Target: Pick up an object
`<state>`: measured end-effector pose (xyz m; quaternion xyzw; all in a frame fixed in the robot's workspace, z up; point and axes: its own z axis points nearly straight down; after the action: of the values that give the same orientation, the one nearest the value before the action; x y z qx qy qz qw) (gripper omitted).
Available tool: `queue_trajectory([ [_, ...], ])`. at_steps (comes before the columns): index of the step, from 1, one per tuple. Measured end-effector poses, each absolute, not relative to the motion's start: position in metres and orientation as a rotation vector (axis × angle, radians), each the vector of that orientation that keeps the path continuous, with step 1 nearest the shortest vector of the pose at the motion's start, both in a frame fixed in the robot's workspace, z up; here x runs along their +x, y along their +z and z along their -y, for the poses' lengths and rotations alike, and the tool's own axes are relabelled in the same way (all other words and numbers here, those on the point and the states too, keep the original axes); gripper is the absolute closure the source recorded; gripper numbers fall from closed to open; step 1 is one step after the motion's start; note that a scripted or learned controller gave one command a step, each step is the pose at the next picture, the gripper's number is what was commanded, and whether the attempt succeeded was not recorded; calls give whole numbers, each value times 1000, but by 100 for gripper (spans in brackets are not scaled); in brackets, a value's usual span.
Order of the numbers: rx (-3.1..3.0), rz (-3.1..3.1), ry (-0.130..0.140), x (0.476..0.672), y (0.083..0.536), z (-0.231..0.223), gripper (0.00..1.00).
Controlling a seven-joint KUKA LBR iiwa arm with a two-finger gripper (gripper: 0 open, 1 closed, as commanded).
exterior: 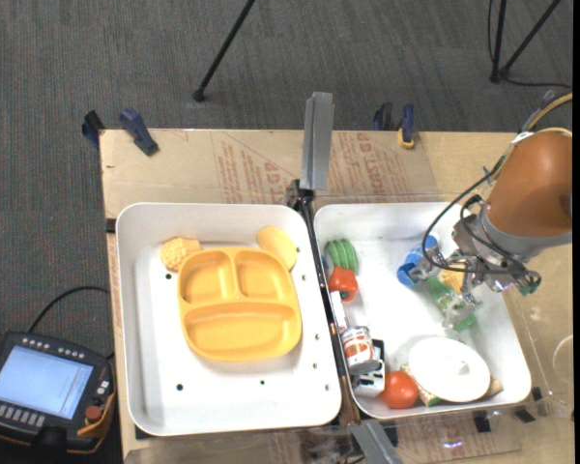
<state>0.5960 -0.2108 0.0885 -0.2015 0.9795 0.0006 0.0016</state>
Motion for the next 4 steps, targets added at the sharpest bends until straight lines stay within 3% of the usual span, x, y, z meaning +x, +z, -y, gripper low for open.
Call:
queue_trajectory([
  [1, -767, -3044, 4, 612, 89, 152, 0],
  [2, -1086, -2941, 18, 619, 88, 203, 0],
  [3, -1078, -2939, 12, 620, 99, 205, 100],
  [4, -1078, -2945, 20, 618, 97, 205, 0],
])
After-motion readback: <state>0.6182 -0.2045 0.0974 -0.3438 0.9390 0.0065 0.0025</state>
